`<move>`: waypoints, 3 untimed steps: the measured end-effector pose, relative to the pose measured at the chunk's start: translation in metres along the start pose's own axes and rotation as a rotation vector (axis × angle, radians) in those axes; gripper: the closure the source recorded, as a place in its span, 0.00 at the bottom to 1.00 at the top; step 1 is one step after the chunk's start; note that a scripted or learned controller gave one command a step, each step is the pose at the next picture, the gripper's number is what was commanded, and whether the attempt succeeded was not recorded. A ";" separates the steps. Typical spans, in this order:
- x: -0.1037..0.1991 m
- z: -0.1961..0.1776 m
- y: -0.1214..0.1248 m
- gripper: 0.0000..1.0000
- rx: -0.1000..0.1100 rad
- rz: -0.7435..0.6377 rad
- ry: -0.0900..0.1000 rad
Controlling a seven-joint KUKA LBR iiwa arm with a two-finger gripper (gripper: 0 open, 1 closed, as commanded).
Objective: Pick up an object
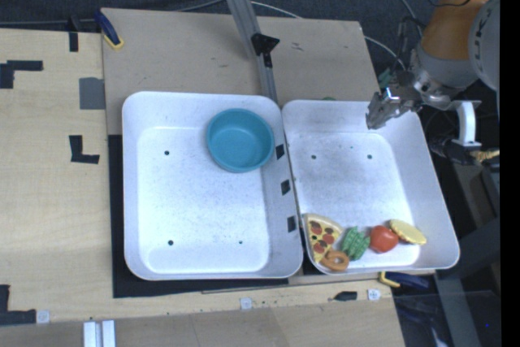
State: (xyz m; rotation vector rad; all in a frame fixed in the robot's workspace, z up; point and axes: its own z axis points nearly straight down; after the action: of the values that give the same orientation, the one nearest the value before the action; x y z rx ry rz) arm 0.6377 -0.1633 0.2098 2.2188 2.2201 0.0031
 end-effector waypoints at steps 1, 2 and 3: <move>0.000 -0.011 0.000 1.00 0.003 0.000 0.001; 0.059 -0.005 -0.009 1.00 0.004 -0.004 0.002; 0.116 0.001 -0.013 1.00 0.004 -0.004 0.002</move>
State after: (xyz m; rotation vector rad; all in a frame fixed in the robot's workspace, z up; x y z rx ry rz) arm 0.6250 -0.0468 0.2084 2.2176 2.2270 0.0005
